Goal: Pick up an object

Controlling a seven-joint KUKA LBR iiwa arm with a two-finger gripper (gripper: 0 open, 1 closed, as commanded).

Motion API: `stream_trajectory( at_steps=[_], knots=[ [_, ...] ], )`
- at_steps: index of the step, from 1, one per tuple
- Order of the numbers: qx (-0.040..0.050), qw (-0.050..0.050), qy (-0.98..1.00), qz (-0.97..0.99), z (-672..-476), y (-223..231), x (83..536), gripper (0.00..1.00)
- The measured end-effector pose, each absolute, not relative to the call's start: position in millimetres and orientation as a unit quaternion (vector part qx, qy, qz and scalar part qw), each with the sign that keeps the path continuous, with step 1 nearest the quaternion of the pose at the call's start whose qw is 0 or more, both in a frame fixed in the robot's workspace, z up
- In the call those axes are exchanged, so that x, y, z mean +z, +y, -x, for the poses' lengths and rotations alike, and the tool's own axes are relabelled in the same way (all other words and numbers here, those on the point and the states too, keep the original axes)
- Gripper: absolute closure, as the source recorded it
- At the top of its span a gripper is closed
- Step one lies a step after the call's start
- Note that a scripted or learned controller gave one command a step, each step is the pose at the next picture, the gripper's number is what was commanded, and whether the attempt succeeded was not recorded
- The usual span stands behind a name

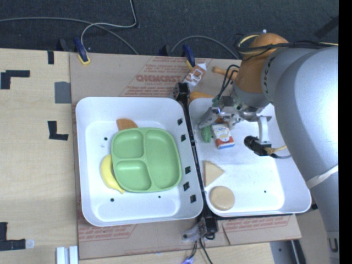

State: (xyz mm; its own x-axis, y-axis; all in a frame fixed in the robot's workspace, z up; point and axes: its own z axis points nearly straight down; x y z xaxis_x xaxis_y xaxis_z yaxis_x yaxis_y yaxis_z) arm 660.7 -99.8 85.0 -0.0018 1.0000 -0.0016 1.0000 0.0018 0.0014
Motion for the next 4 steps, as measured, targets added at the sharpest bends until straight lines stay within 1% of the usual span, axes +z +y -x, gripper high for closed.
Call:
stream_trajectory(
  at_steps=[2, 3, 4],
  knots=[
    [-0.0009, 0.001, 0.708, -0.706, -668.4, -96.9, 85.0, 0.00],
    [-0.0007, 0.001, 0.707, -0.707, -663.5, -95.3, 85.1, 0.00],
    [-0.0007, 0.001, 0.708, -0.706, -668.6, -102.4, 85.1, 0.00]
  ],
)
